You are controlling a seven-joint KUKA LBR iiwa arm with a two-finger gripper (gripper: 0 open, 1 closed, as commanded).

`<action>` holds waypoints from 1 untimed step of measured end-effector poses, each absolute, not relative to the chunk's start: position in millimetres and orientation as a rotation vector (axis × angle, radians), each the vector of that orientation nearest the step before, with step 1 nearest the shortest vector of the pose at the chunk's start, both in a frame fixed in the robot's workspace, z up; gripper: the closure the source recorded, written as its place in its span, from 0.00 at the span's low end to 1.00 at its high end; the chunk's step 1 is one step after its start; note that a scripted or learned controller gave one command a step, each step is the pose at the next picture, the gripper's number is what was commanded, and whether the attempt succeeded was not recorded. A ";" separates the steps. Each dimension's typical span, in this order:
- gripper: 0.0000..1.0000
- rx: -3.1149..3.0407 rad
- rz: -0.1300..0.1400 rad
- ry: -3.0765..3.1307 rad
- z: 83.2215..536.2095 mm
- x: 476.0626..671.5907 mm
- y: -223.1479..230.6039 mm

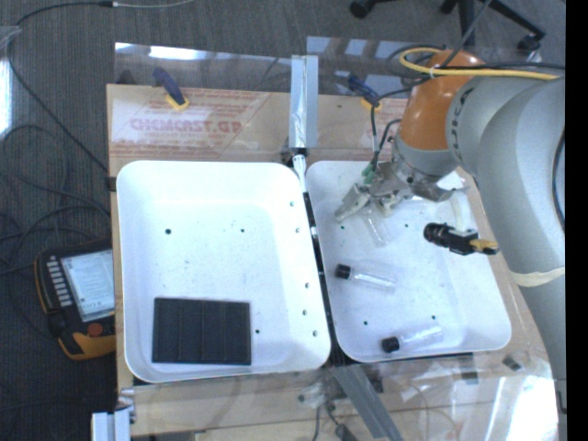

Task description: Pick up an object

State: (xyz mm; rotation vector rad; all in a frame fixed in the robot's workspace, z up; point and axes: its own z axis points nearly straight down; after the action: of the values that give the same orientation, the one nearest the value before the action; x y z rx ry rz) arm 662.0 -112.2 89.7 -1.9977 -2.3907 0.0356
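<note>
The gripper is over the 12 o'clock part of the right bin, low above the floor; whether it is spread or closed cannot be told from the camera view; nothing is seen gripped in it.

Candidate object: the capped tube, clear with a black cap, lying flat on the bin floor near the centre; it lies at 6 o'clock from the gripper, apart from it; its long axis runs roughly 10 o'clock to 4 o'clock, cap at the 10 o'clock end.

A second tube lies at 5 o'clock, farther off, near the bin's 6 o'clock wall.

The left bin holds a black pad at its 7 o'clock corner, well apart.

Judgement: approach toward 6 o'clock; close across the tube's short axis.
</note>
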 end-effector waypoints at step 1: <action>1.00 -2.004 0.028 -2.404 100.4 664.4 -113.5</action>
State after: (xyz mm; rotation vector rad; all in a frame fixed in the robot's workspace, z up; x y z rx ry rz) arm 664.4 -113.5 100.4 -2.0043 -2.4037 0.0281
